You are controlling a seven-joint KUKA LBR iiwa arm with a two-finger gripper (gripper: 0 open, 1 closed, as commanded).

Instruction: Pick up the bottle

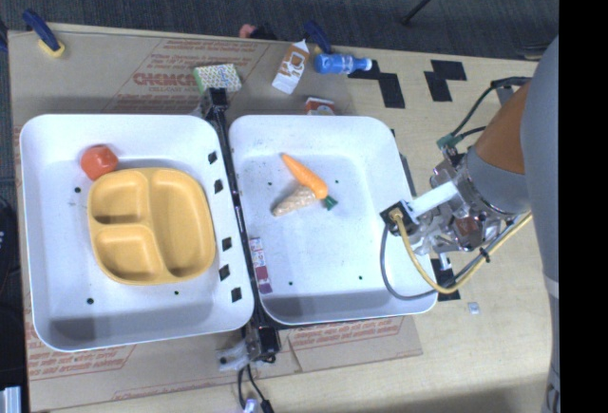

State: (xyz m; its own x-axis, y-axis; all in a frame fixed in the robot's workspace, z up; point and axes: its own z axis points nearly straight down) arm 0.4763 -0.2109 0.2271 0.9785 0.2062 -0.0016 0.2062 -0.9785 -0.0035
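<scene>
Hanging over the right rim of the right-hand shallow white bin (pixel 380 131), the claw (pixel 439 233) sits among yellow and black cables; whether it is open or closed cannot be told from this slanted overhead look, and nothing can be made out in its grip. Above it the grey arm (pixel 537 136) with its orange band (pixel 503 131) comes in from the right edge. Inside that right bin an orange carrot with a green tip (pixel 306 176) lies at a slant, touching a pale beige corn-like piece (pixel 293 202) just below it. In the left-hand shallow white bin (pixel 47 307) rests a yellow plastic plate with three compartments (pixel 150 223), and a small red-orange round object (pixel 99 160) sits against its upper left edge. Farther back, beyond both bins on the cardboard-covered surface (pixel 142 69), the blue plastic bottle (pixel 337 65) lies on its side, well apart from the claw. Just left of it stands a small white and brown carton (pixel 291 67), with a green patterned sponge-like block (pixel 218 76) farther left.
</scene>
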